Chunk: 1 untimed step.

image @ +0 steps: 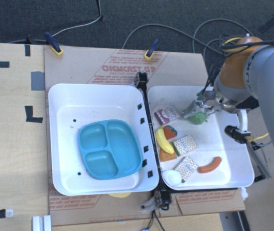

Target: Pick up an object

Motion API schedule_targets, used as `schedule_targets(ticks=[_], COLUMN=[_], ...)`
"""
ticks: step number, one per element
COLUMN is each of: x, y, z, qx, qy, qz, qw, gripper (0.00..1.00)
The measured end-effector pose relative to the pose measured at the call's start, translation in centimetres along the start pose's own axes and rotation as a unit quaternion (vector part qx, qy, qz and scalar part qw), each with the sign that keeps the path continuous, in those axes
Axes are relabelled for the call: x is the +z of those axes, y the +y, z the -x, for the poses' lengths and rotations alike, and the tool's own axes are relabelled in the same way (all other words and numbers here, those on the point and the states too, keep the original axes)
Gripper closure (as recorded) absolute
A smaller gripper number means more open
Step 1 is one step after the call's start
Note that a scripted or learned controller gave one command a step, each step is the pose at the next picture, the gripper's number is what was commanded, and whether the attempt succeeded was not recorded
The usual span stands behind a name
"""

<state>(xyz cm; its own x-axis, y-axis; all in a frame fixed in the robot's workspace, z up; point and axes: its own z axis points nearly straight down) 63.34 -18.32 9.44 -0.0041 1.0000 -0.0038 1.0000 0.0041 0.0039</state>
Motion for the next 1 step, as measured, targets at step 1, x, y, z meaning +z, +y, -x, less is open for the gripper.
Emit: schedule_targets(ticks=[1], x=[-5.75], y=[-2.53], z=[-5.15], qx=[0.000], qy=[0.003], qz=[-0.004], qw=[1.0000], gripper=[1.00])
